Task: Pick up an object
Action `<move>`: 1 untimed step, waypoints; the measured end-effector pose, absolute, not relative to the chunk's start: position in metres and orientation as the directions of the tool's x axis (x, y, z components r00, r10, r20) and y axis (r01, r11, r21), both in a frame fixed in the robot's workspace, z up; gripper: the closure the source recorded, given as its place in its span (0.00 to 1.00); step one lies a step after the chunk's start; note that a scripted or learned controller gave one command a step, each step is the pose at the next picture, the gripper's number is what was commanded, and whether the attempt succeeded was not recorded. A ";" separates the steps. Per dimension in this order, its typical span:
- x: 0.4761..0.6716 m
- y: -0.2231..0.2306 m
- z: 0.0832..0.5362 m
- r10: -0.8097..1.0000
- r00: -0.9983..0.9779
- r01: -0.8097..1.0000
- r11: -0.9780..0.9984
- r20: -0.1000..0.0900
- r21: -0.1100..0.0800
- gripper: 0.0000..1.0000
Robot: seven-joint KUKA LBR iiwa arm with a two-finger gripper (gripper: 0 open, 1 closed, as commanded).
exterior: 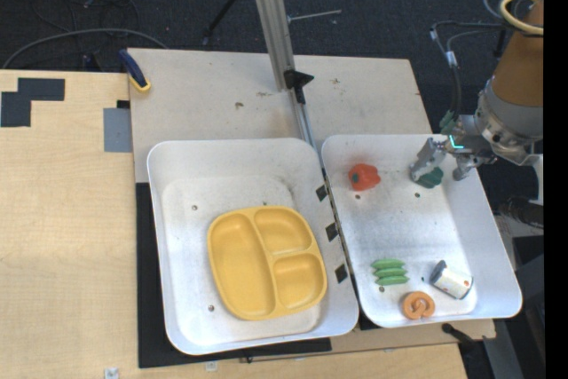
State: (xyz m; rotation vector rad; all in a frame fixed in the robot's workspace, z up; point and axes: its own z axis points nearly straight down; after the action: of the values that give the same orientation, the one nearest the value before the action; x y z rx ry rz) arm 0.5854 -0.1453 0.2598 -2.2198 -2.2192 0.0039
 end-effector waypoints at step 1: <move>0.586 -0.145 0.261 1.000 0.000 1.000 0.000 0.000 -0.001 0.00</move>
State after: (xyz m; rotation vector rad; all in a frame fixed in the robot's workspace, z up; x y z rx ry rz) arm 0.5860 -0.1453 0.2609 -2.2209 -2.2210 0.0015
